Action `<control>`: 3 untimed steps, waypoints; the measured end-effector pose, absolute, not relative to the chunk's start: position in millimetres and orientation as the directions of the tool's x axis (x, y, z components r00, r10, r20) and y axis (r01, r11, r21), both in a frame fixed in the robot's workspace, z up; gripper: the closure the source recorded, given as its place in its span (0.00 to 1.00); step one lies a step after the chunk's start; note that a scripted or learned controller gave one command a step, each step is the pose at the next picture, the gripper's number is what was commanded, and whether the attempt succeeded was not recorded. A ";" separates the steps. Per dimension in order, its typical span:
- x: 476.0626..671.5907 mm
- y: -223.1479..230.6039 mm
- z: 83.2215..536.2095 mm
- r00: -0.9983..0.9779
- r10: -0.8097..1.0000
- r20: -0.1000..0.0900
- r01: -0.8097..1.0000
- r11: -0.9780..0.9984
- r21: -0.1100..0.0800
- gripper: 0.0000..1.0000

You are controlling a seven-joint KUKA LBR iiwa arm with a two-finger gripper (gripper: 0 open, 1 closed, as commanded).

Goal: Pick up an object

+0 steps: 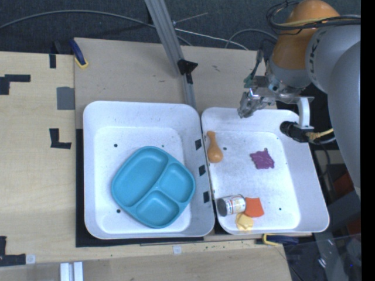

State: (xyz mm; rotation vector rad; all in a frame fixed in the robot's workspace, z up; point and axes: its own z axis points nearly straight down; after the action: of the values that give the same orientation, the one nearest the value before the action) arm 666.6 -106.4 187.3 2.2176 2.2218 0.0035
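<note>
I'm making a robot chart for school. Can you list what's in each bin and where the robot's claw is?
left bin: a blue tray with three sections
right bin: orange pin by the left wall; purple scrap in the middle; can lying on its side, orange block and yellow piece together at the front
gripper: over the back rim of the right bin, nothing seen in it
arm: comes in from the right
</note>
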 end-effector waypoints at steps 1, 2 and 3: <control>665.5 -97.5 247.1 -0.003 1.000 0.000 1.000 0.003 0.006 1.00; 648.7 -50.8 252.5 -0.006 1.000 0.002 1.000 0.006 -0.001 1.00; 634.8 10.8 242.3 -0.007 1.000 0.002 1.000 0.007 -0.003 1.00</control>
State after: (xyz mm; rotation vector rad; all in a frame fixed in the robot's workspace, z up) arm 634.8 10.8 242.3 2.2160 2.2320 -0.0014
